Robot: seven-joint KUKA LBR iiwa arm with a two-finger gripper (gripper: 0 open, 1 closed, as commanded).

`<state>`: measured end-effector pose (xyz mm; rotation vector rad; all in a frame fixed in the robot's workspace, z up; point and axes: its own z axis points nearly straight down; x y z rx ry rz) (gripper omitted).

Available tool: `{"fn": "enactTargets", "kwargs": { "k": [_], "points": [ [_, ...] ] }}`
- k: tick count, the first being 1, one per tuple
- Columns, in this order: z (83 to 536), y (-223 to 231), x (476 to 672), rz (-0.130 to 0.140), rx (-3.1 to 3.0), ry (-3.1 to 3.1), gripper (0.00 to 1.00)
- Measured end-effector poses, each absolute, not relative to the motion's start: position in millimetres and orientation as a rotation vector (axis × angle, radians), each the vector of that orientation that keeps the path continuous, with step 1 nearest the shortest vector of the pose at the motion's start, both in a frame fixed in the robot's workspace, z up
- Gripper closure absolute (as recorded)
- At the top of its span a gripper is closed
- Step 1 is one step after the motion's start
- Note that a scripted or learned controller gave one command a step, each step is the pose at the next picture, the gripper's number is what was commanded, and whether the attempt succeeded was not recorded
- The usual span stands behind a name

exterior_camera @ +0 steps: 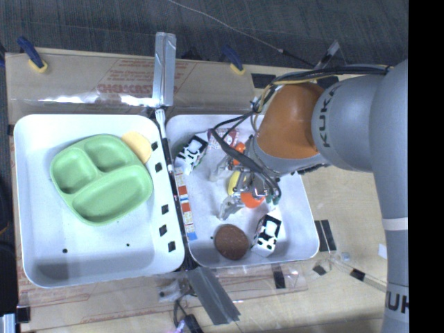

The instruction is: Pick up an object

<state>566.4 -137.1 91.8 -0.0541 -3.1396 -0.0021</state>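
My gripper (244, 194) reaches down into the right bin (300, 236), under the orange wrist band (291, 120). An orange object (252, 200) and a yellow object (236, 180) lie right at the gripper's tip, partly hidden by it. Whether either is held cannot be told. A brown ball (231, 241) rests near the bin's front edge. Beside it on the right lies a black-and-white patterned object (267, 233). A second black-and-white object (192, 152) sits at the bin's back left.
The left bin (35, 255) bears a green divided plate (103, 177) with a yellow piece (138, 144) at its back right corner. A metal divider (173, 186) runs between the bins. Cables (229, 134) loop around the wrist.
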Motion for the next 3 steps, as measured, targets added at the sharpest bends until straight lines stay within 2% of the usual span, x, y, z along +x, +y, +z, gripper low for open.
{"fn": "enactTargets", "kwargs": {
  "k": [1,2,3],
  "points": [
    [102,-136,567.9,-0.001,-0.043,-3.142,1.0],
    [92,-113,603.0,0.0,-0.29,-3.131,1.0],
    [93,-113,602.9,0.0,-0.289,-3.131,0.0]
  ]
}}
